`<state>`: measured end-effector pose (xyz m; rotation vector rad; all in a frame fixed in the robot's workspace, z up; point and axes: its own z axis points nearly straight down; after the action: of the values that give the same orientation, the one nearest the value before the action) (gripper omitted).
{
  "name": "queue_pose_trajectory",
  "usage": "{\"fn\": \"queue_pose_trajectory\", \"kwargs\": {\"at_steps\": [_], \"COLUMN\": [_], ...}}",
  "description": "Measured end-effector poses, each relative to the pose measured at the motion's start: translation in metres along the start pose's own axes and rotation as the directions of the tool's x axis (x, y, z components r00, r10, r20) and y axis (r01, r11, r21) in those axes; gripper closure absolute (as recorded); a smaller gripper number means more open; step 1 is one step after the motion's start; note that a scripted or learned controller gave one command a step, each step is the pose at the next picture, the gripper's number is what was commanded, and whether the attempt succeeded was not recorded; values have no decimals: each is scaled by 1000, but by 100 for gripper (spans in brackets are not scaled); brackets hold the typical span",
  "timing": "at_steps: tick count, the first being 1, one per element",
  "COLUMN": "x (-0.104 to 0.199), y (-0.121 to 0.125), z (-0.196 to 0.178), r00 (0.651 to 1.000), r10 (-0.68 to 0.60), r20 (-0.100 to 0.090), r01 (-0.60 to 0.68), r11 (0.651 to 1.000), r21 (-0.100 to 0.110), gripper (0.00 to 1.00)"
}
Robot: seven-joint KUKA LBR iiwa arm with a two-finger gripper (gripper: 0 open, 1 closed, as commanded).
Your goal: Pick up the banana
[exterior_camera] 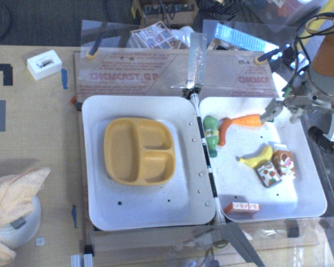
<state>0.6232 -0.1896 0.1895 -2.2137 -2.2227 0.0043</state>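
We count two white bins side by side: the left bin (94,166) holds one yellow divided plate (139,151), and the right bin (306,177) holds six small things. One banana (258,157) lies near the middle of the right bin, unheld, with two small printed blocks (276,168) touching it at its 4 o'clock. One carrot (248,121) lies at the banana's 12 o'clock, one curved orange piece (222,131) just beside it, and one green toy (211,134) sits against the bin's left wall at the banana's 10 o'clock. One small red and white box (242,207) lies at the banana's 6 o'clock; its print is too small to read. The clear panel (133,74) behind the bins carries red lettering that reads roughly "CHEMCAST GP". The gripper (286,107) hangs at the bin's upper right, at the banana's 1 o'clock, its fingers apart and around nothing.
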Motion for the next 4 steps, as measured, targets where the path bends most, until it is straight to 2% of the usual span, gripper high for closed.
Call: {"fn": "queue_pose_trajectory", "kwargs": {"at_steps": [1, 2, 3, 4], "x": [-22, -25, -22, 57], "y": [-49, -49, -48, -28], "z": [95, 89, 89, 103], "r00": [987, 987, 987, 990], "r10": [161, 162, 159, 143], "r20": [-10, -5, -11, -1], "r01": [-161, -162, -159, -143], "r11": [987, 987, 987, 990], "r21": [-5, -3, 0, -13], "gripper": [0, 100, 0, 0]}}
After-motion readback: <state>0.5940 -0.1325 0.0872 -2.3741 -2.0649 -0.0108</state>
